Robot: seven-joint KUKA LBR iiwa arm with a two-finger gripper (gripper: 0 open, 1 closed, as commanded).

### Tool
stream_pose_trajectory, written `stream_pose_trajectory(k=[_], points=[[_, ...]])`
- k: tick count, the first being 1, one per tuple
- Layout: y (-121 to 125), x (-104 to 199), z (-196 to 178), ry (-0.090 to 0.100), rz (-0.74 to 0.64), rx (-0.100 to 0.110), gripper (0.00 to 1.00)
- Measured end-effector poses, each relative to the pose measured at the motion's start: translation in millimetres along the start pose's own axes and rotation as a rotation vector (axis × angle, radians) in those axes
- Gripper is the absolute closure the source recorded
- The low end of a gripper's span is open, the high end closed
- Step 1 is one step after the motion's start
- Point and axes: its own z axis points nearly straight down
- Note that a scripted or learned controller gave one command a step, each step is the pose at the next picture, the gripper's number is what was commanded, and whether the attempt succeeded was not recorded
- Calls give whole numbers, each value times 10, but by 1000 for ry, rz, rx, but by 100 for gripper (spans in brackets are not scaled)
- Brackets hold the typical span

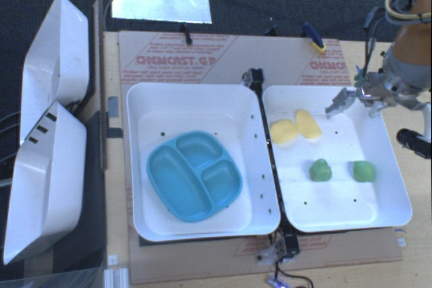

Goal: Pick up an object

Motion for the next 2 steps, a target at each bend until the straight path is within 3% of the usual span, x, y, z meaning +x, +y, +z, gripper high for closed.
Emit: stream_pose_trajectory(k=[1,2], points=[[3,0,-106,0,-1,-1,100],[-322,582,-972,1,-5,-7,100]])
